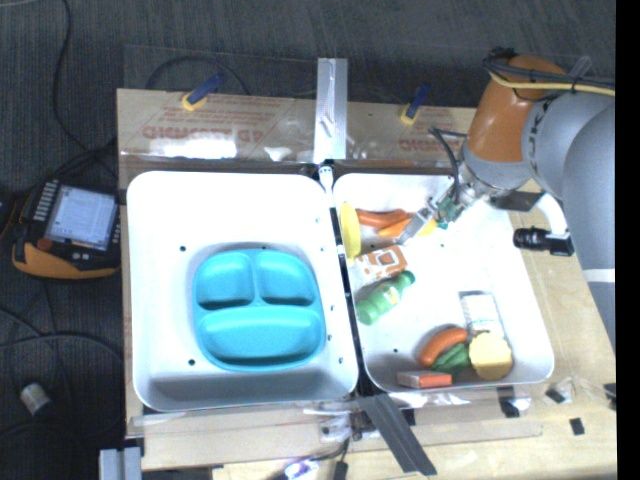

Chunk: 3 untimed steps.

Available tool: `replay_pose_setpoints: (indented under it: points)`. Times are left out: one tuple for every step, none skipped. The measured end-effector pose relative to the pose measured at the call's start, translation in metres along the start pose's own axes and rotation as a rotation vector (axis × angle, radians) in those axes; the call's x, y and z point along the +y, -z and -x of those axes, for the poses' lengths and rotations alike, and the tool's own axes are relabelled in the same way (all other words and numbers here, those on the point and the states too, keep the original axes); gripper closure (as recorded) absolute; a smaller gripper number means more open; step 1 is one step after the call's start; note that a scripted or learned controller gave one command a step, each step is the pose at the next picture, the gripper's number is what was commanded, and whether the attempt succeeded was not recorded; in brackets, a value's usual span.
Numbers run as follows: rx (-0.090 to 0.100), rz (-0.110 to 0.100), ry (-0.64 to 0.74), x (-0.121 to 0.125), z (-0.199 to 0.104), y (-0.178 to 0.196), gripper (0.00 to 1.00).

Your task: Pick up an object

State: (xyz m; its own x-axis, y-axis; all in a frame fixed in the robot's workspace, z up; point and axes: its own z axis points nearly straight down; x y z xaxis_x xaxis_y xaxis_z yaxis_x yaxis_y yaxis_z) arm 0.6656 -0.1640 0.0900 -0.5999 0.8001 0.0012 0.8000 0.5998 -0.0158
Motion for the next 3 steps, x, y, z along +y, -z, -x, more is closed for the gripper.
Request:
replay_pose_setpoints:
  points:
    - [-0.013, 0.014, 0.004, 0.004, 0.001, 0.009, 1.0]
    - [-0.006, 0.013, 0.138, -0.001, -0.008, 0.029, 1.0]
    - [-0.001, 0.017, -0.127, -0.005, -0.031, 0.13, 1.0]
